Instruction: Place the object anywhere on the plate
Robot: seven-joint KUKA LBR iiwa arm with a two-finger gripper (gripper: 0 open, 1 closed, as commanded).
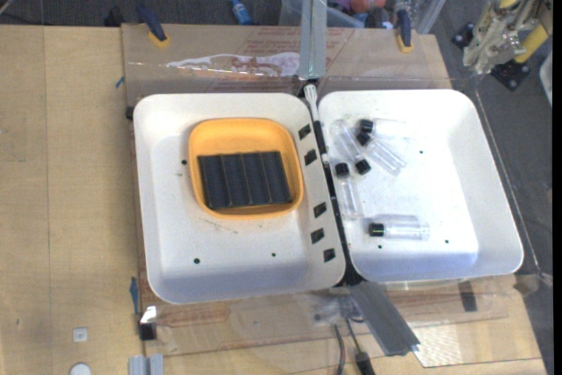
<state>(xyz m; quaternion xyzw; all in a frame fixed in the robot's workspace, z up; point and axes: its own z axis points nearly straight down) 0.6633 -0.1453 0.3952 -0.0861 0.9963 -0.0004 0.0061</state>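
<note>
Camera view: ribbed black slab (244,180) on glossy orange plate (246,166)

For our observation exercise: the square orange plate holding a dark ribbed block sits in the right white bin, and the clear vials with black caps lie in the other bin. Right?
Not quite. The camera view shows the square orange plate with the dark ribbed block in the left white bin; the clear black-capped vials lie in the right bin.

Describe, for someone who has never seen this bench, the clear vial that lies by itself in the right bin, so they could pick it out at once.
Start at the right white bin. Pass the cluster of clear vials near its upper left and look toward the front edge. There the lone vial lies flat, black cap pointing left, touching no other vial.
</note>
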